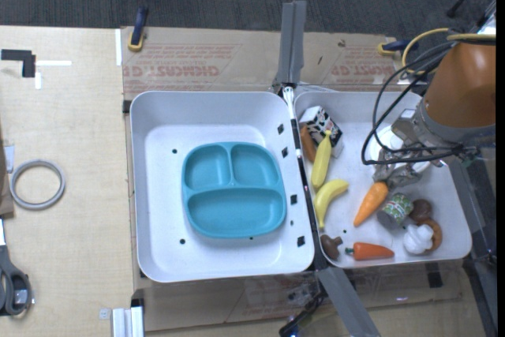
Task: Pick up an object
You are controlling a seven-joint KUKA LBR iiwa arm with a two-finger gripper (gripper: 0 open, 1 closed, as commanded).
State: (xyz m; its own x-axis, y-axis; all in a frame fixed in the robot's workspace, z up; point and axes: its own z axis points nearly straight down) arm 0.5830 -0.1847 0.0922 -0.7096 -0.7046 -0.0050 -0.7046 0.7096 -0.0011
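Your arm, seen from above
You see a rounded orange band over grey metal, with black and yellow cables looping off it

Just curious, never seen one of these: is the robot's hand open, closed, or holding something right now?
Hand: cannot be told; it hangs over the right bin, just above the carrot.

Arm in from the right, wrist angled down-left.
Orange band sits above the grey wrist, black and yellow cables looping off its left side. Gripper hangs below and left of the wrist, pointing down. Finger area is dark and cluttered, probably partly hidden by the wrist; can't read its state.
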